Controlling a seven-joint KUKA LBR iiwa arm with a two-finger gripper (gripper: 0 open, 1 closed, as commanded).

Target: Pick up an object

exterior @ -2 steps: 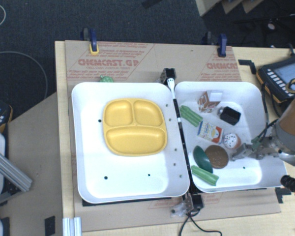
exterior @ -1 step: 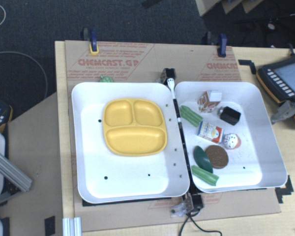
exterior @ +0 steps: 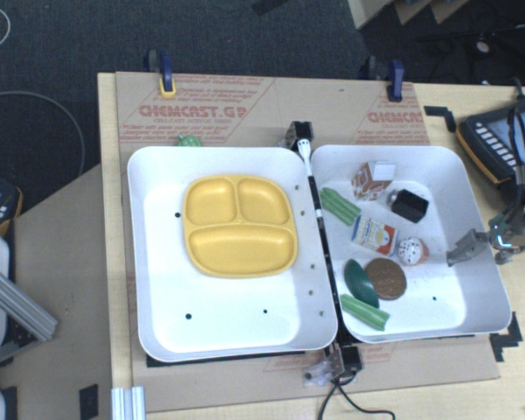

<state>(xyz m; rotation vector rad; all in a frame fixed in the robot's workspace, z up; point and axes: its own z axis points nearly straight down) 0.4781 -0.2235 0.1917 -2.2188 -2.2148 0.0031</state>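
Two white bins sit side by side on the table (exterior: 122,234).

Left bin (exterior: 157,261): one yellow divided plate (exterior: 240,226), three compartments, lying flat toward the bin's upper middle.

Right bin (exterior: 455,309): green stick (exterior: 339,206) near the left wall; small printed box (exterior: 373,233) beside it; red-and-white packet (exterior: 370,178) toward the top; black block (exterior: 409,205) to its right; white round piece (exterior: 409,251); brown disc (exterior: 386,280) touching a dark green piece (exterior: 360,279); second green stick (exterior: 364,312) near the bottom edge.

Tool (exterior: 466,248): over the right bin's right side, apart from every item, grasping nothing; whether released or clenched cannot be told.
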